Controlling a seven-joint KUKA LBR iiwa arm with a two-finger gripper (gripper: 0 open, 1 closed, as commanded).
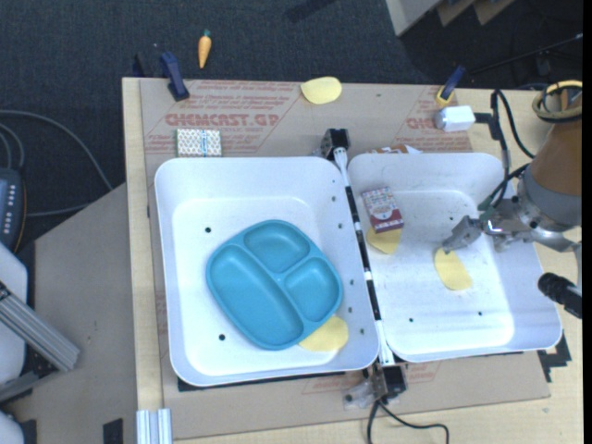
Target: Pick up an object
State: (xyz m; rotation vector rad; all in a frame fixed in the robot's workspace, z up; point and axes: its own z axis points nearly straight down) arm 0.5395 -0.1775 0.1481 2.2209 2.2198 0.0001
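Observation:
The right bin (490, 336) holds a small red and white box (381, 210) near its left wall, with a yellow piece (385, 240) partly under the box's near end. A flat yellow oval piece (452, 270) lies near the bin's middle. My gripper (460, 236) hangs over the right bin, just above and beside the yellow oval, pointing left. Nothing shows held in it. The grey arm with its orange band (560, 169) comes in from the right.
The left bin (185, 248) holds a blue divided plate (273, 283) with a yellow piece (326, 335) poking out from under its near right edge. On the bench behind the bins lie a yellow piece (321, 90), a patterned packet (199, 141) and a white block (456, 117).

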